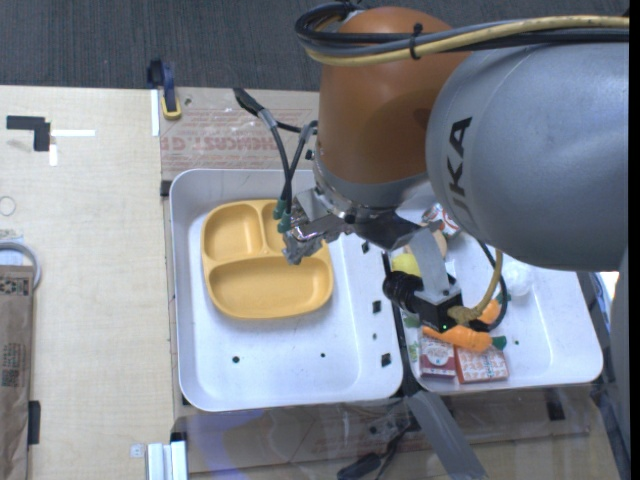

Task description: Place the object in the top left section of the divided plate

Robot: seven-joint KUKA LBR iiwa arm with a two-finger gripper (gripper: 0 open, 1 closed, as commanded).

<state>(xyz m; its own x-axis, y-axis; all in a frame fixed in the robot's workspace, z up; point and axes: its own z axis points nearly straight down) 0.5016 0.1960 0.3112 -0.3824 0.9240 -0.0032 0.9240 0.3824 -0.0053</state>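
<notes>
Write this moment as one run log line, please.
yellow divided plastic plate in left white bin | claw over plate's right edge | grip unclear

The grey arm (530, 138) is reaching in from the right, its orange band (385, 98) leaning over the yellow divided plate (262, 263). The gripper (296, 240) is hanging just over that plate's right edge.

Big grey arm (530, 138) reaching in from the right, gripper (296, 236) hanging right over the yellow divided plate (265, 260) in the left bin (280, 368). Carrot (462, 337) and small boxes (462, 364) sitting in the right bin (560, 338).
</notes>
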